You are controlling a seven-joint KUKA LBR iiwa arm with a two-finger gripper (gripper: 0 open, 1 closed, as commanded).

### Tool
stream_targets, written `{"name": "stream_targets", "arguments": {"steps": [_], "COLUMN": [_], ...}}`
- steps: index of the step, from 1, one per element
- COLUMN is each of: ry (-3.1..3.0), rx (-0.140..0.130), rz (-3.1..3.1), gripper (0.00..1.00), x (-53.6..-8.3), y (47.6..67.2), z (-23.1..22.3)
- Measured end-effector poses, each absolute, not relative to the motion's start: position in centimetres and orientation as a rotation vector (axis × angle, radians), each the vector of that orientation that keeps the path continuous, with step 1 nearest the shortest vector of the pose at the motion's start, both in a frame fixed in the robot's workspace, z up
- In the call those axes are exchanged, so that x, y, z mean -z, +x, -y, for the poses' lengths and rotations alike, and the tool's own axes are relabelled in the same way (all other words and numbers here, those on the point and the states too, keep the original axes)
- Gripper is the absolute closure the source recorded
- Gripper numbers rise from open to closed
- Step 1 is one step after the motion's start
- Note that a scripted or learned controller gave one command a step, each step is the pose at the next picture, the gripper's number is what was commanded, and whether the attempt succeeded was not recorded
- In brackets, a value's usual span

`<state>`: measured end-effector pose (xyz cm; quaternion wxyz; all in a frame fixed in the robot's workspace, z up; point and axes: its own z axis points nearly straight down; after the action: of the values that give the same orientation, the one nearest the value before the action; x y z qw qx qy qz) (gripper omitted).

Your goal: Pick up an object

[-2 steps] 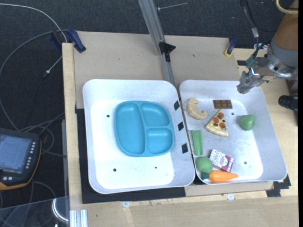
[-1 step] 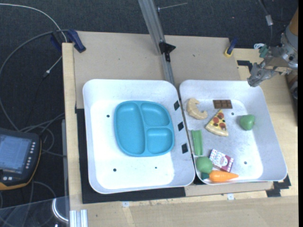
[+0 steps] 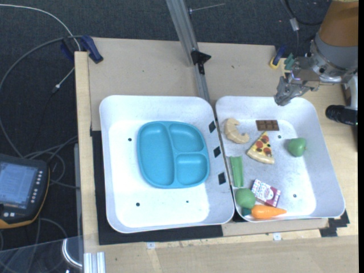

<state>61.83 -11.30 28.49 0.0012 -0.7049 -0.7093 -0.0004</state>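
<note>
My gripper [image 3: 283,98] hangs over the far edge of the right bin [image 3: 327,175], nothing visible between its fingers. Below it in that bin lie a brown chocolate bar [image 3: 267,125], a tan croissant-like piece [image 3: 234,130], a pizza slice [image 3: 262,149] and a green round fruit [image 3: 296,147]. Nearer the front are a green stick [image 3: 236,171], a green ball [image 3: 245,198], a pink-and-white packet [image 3: 265,193] and an orange carrot [image 3: 268,212].
The left bin [image 3: 122,209] holds a blue divided plate [image 3: 172,154]. A metal pole [image 3: 183,27] slants up from between the bins. Cables and a handheld pendant [image 3: 20,189] lie off the bench at left.
</note>
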Motion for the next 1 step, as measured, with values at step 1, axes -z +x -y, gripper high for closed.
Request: {"name": "stream_targets", "arguments": {"steps": [1], "ry": [-2.218], "rx": [0.002], "rz": [2.228], "gripper": [1.00], "x": [-28.61], "y": [63.14], "z": [6.33]}}
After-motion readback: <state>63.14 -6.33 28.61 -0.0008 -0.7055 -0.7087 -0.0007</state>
